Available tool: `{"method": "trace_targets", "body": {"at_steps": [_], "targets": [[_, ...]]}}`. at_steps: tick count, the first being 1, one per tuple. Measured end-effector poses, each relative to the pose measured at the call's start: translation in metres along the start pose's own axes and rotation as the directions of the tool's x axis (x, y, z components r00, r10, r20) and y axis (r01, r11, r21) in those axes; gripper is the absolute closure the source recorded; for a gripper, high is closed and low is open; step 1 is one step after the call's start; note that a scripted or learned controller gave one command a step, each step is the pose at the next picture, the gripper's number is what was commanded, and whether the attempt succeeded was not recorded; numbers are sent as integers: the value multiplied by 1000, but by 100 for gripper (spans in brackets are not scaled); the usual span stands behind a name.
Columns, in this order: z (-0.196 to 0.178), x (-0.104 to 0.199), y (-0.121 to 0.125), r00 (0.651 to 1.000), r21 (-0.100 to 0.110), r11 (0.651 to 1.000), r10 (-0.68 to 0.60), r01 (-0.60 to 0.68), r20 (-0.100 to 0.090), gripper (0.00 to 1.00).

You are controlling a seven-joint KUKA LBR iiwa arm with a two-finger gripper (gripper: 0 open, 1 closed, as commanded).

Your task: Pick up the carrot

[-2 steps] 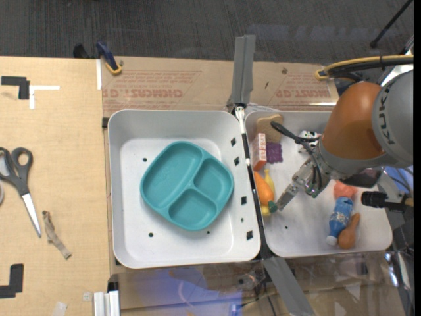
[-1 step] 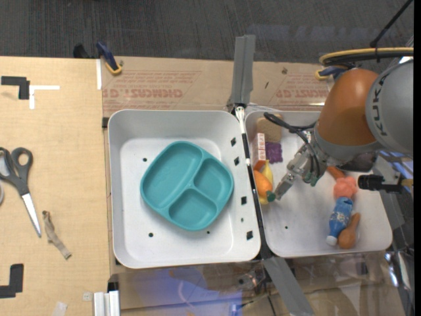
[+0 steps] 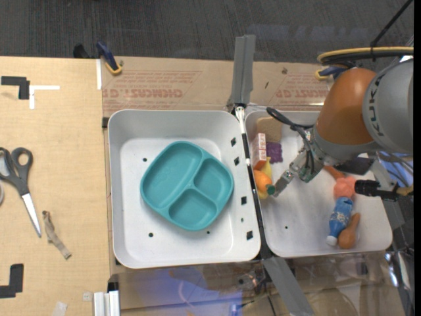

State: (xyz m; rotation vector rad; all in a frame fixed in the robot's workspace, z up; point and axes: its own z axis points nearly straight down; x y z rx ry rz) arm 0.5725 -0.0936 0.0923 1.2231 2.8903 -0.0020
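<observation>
The carrot [image 3: 262,177] looks like the small orange piece with a green end, lying against the left wall of the right bin [image 3: 299,236]. My gripper [image 3: 276,188] reaches down-left from the orange-banded wrist, and its tip sits right beside the carrot's green end, touching or nearly so. The slant of the view hides how the gripper meets the carrot. I see nothing lifted off the bin floor.
A purple block [image 3: 273,152] and a white packet [image 3: 261,147] lie just behind the carrot. A pink toy [image 3: 343,188], a blue bottle [image 3: 341,219] and an orange-brown piece [image 3: 350,230] lie at the bin's right. The left bin [image 3: 125,242] holds a teal divided plate [image 3: 187,185]. Scissors [image 3: 23,183] lie on the bench.
</observation>
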Motion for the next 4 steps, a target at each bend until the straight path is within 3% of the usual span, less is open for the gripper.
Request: {"method": "trace_targets", "body": {"at_steps": [1,2,3,4], "targets": [[-9,-1,0,1000,-1,1000,-2,2,2,100],[-137,-42,-77,989,1,989,147,-147,-1,100],[-127,-29,-107,981,-1,981,-194,194,-3,100],[-95,-3,-122,813,-3,813,-582,582,-1,100]]}}
